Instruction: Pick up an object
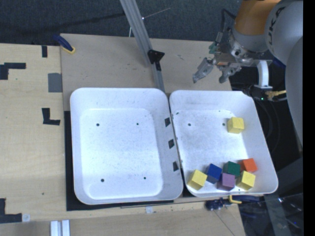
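Small coloured cubes lie in the right-hand shallow white bin (256, 127): a lone yellow cube (236, 125) near its far right side, and along its near edge a cluster of another yellow cube (198, 179), a blue cube (214, 172), a green cube (232, 168), a purple cube (228, 180), an orange cube (249, 165) and a third yellow cube (247, 180). The left-hand white bin (78, 132) sits just beside it on the tan wooden bench (98, 63). The two-finger gripper (215, 72) hangs over the bench beyond the right bin's far rim, well apart from the cubes, its fingers spread with nothing between them.
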You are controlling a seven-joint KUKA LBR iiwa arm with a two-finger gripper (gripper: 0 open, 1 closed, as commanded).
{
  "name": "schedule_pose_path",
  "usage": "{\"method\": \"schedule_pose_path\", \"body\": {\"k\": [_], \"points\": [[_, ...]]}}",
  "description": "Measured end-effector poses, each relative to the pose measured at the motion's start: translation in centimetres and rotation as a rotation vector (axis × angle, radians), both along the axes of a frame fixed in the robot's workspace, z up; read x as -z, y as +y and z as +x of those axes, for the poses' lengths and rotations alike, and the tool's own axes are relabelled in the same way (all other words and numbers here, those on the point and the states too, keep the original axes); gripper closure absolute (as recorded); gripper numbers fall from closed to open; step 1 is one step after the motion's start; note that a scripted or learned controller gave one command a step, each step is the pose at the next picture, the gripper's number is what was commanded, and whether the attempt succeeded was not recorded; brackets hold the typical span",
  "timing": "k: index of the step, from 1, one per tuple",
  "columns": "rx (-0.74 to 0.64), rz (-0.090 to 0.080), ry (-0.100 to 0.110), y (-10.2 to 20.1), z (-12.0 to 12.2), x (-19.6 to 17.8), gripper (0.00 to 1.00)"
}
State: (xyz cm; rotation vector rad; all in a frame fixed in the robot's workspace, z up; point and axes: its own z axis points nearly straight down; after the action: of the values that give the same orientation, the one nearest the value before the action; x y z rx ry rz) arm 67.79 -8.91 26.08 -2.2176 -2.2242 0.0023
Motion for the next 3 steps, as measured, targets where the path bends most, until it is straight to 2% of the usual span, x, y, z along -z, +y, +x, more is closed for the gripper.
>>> {"method": "schedule_pose_path", "body": {"k": [1, 2, 3], "points": [[0.000, -0.001, 0.000, 0.0, 0.0, 0.0, 0.00], [0.001, -0.001, 0.004, 0.6, -0.2, 4.5, 0.00], [0.002, -0.001, 0.006, -0.3, -0.6, 10.3, 0.00]]}}
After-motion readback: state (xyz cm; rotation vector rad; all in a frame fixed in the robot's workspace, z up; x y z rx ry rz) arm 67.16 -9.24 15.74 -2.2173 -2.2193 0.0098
